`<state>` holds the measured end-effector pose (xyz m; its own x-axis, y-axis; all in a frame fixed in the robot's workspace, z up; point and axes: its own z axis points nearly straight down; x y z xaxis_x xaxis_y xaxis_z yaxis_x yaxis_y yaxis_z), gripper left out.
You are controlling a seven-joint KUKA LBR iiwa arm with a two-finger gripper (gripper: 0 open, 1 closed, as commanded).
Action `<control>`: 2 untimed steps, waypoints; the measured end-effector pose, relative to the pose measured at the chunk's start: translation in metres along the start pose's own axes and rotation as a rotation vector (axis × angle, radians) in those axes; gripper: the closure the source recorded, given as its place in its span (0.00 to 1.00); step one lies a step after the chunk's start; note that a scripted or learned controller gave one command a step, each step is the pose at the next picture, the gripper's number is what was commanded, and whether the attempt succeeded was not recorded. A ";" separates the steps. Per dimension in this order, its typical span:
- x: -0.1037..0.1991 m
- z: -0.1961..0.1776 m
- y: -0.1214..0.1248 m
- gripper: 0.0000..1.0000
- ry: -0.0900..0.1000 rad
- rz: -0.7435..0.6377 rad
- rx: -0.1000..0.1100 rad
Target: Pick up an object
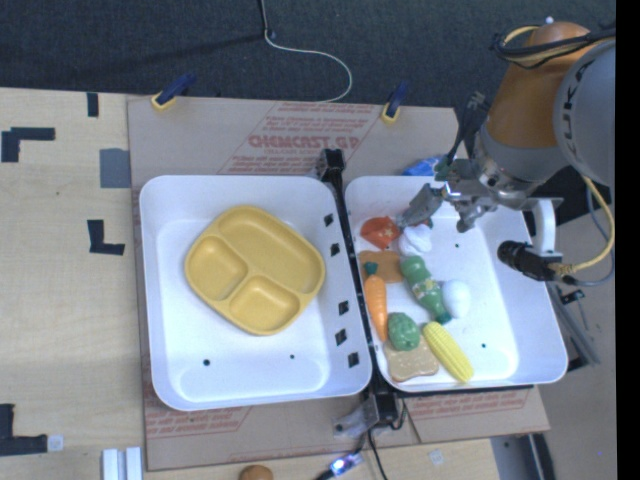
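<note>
Bottom of right bin (520, 368), nearest the lens: slice of toast (410, 364) with yellow corn cob (449, 352) lying just beside it on the right, tilted. Green broccoli piece (403, 330) sits touching the toast's upper edge. Orange carrot (375, 304) lies along the bin's left wall, upright in the frame. Green bottle-like toy (423, 287) sits mid-bin, slanted, with a small white round thing (456, 296) just to its right. Red tomato-like item (380, 232) near the top left corner of that bin. Left bin (170, 368) holds a yellow divided plate (254, 268), three compartments, nothing in them. Tool (443, 208) hangs over the upper part of the right bin, fingers spread apart, nothing between them; a white object (417, 236) lies just below its left finger, contact unclear. Cardboard sheet (300, 138) under both bins on the counter (60, 298).
</note>
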<state>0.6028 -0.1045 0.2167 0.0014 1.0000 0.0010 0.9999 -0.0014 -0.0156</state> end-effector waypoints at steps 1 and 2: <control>0.000 -0.008 0.003 0.00 -0.001 -0.003 -0.014; -0.005 0.048 0.011 0.00 -0.002 -0.003 -0.011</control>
<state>0.6130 -0.1094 0.1682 -0.0014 1.0000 -0.0008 1.0000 0.0014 -0.0047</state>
